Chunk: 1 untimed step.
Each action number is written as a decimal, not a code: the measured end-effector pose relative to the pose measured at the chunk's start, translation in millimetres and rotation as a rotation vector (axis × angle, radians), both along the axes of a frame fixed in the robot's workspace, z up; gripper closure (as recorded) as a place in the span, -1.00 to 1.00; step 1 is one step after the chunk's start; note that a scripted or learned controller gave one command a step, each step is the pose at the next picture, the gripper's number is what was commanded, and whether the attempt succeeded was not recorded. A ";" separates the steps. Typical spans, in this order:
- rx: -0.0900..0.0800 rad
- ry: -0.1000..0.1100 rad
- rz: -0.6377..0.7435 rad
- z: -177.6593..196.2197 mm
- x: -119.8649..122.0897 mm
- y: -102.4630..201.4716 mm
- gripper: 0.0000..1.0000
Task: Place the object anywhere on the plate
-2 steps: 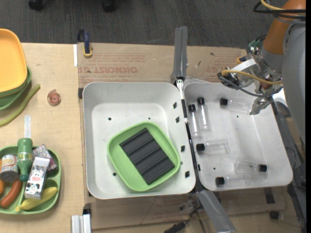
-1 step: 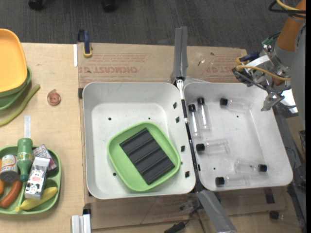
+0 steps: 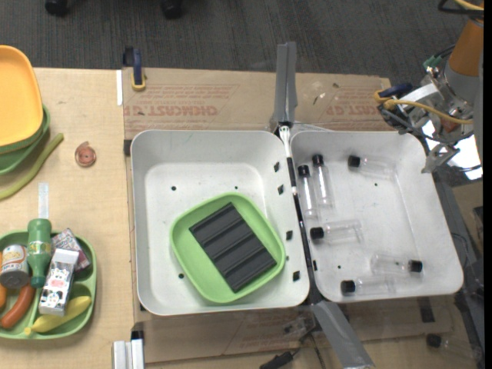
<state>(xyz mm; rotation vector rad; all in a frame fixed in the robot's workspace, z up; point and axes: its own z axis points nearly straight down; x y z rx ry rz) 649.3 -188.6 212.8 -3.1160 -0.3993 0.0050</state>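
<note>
A green plate [image 3: 183,244] lies tilted in the left bin [image 3: 154,160], with a dark ridged rectangular block [image 3: 232,247] resting on it. Several clear vials with black caps lie scattered in the right bin [image 3: 400,206]: a pair [image 3: 317,181] near its left wall, one [image 3: 363,162] at the back, one [image 3: 336,231] mid-left, and two [image 3: 396,265] [image 3: 363,285] near the front. The gripper [image 3: 440,154] hangs at the right bin's back right corner, over its rim and apart from every vial. Nothing shows in it.
The arm's wrist with cables [image 3: 419,106] stands above the right bin's far right corner. On the bench at left sit a yellow dish [image 3: 19,98], a green tray of toy food [image 3: 46,283] and a small pink disc [image 3: 85,154]. Cardboard [image 3: 207,102] lies behind the bins.
</note>
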 end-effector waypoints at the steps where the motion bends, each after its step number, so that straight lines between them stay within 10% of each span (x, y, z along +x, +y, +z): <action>1: 0.000 0.000 -0.051 4.2 -1.2 -21.9 -1.00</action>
